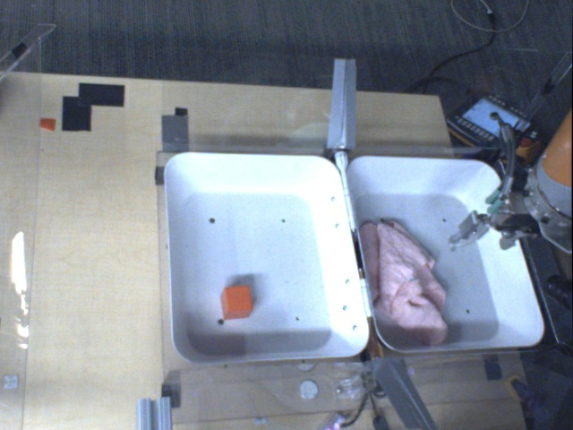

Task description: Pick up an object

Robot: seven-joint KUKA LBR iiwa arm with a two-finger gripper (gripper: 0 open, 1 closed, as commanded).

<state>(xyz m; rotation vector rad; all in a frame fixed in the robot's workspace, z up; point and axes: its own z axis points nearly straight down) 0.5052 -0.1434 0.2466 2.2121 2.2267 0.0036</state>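
Note:
An orange cube point(237, 302) sits on the floor of the left bin point(188, 240), near its front. A crumpled pink cloth point(407, 280) lies along the left side of the right bin point(501, 303), against the divider. My gripper point(483, 235) hangs over the right part of the right bin, to the right of the cloth and apart from it. Its fingers point(464, 231) stand open with nothing between them. The arm's orange band point(557, 155) shows at the right edge.
A grey metal post point(342, 106) rises behind the seam between the bins. Black markers point(88, 101) and a small orange square point(47, 124) lie on the wooden bench at the far left. Cables and a device point(492, 119) sit behind the right bin.

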